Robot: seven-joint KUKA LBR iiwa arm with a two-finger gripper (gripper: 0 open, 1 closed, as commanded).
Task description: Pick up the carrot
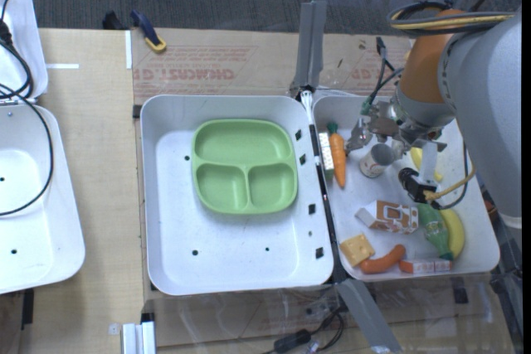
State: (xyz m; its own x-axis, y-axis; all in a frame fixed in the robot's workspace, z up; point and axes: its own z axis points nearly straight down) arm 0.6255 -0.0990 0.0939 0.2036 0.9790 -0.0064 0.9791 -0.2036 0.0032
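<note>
I'm seeing the green plate (246, 165) sitting in the left bin (166, 203). The carrot (337, 156) is lying by the right bin's (477, 249) left wall. I'm approaching: the gripper (377, 147) is hanging just beside it, grip unreadable, needing a leftward shift.

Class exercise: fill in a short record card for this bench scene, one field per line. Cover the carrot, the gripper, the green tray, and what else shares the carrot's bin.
carrot: lying against the left wall of the right bin, green top pointing away from the camera
gripper: low over the right bin, to the right of the carrot, apart from it
green tray: three compartments, in the left bin
other items in right bin: banana, sausage, cracker, small carton
task state: carrot not yet picked up
</note>
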